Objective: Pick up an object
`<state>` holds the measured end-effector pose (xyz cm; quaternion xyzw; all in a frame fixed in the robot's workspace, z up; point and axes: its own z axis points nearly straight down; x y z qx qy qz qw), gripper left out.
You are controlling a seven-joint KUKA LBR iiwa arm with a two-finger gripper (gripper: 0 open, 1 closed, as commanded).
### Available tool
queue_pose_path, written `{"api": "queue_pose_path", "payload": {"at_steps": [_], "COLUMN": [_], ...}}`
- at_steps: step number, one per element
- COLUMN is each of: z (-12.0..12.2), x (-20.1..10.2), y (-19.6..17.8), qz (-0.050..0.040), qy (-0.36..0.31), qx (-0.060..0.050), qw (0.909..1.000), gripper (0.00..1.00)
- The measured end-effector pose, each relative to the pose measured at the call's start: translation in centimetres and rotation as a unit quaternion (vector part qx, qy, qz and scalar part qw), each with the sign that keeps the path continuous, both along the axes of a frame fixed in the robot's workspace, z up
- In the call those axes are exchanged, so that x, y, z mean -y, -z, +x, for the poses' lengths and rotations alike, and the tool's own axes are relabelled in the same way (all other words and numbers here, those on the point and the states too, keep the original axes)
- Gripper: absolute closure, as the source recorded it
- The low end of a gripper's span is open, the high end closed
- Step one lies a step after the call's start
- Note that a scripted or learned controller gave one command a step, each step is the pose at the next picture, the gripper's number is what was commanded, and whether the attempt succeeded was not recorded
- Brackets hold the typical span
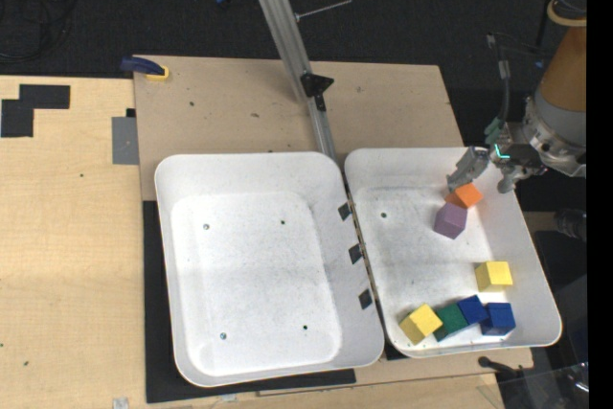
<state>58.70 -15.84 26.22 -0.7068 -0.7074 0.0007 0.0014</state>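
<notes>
Gripper (487, 170) hangs over the far right part of the right bin (383, 170), its two grey fingers spread apart with nothing between them. Going left to right: the purple block (450, 219) lies near and slightly left of it, touching the orange cube (467, 196), which sits just below the fingertips, the closer target. A short descent toward the near side looks sufficient.

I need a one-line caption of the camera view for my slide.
The arm's hand hovers above an orange block and a purple block in the right bin.
</notes>
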Motion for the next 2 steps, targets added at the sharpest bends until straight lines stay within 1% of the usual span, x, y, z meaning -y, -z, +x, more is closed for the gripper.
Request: {"api": "queue_pose_path", "payload": {"at_steps": [1, 2], "z": [-0.7, -0.8], "x": [-0.3, -0.7], "y": [6.2, 10.6], "qz": [0.0007, 0.0006], "qy": [0.000, 0.001], "qx": [-0.003, -0.003], "qw": [1.0000, 1.0000], "gripper": [0.00, 0.00]}}
